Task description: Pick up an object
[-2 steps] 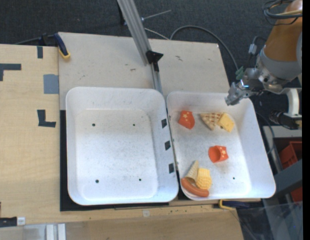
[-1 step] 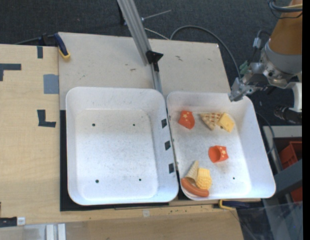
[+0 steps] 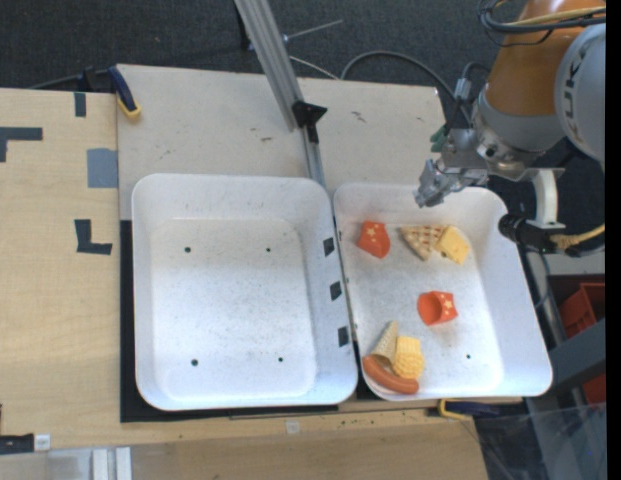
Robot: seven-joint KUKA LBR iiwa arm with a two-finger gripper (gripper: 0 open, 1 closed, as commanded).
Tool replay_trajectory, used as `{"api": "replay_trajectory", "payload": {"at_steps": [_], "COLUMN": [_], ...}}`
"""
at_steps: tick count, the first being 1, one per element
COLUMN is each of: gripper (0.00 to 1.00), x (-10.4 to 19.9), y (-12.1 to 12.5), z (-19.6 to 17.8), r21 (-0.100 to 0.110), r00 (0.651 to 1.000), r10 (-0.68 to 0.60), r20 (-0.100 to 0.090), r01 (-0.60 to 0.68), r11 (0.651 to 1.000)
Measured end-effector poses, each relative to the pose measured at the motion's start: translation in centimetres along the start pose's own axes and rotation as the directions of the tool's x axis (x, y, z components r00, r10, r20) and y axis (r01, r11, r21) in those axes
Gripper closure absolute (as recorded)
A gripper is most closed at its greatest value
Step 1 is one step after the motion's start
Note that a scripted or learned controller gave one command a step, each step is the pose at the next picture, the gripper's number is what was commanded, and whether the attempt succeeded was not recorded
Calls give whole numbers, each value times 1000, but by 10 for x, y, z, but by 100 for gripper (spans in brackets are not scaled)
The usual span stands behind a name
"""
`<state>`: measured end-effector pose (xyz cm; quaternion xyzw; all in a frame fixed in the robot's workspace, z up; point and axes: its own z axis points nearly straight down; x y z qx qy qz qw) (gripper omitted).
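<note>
Arm (image 3: 580, 63) lettering: part of a dark "KU" at the 2 o'clock edge, cut off.
Other readable text: none.

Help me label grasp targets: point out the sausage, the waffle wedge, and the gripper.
sausage (image 3: 388, 375): camera view, middle of its red body.
waffle wedge (image 3: 422, 239): camera view, centre of its gridded face.
gripper (image 3: 429, 195): camera view, at its tips.

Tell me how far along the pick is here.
Nothing looks picked yet. The claw hangs over the right bin's far edge, nothing visible between its fingers. The waffle piece, both red blocks and the sausage lie in that bin. Descent and grasp remain.
</note>
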<state>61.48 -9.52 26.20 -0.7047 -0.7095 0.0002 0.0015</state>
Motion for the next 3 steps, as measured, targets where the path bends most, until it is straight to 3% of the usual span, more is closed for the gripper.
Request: {"api": "replay_trajectory", "payload": {"at_steps": [2,3], "gripper": [100,100], "x": [99,163], "y": [17,12], "z": [18,25], "r21": [-1,1], "r00": [1000,1000], "r10": [1,-1], "r20": [1,0], "r01": [-1,1], "r11": [1000,1000]}}
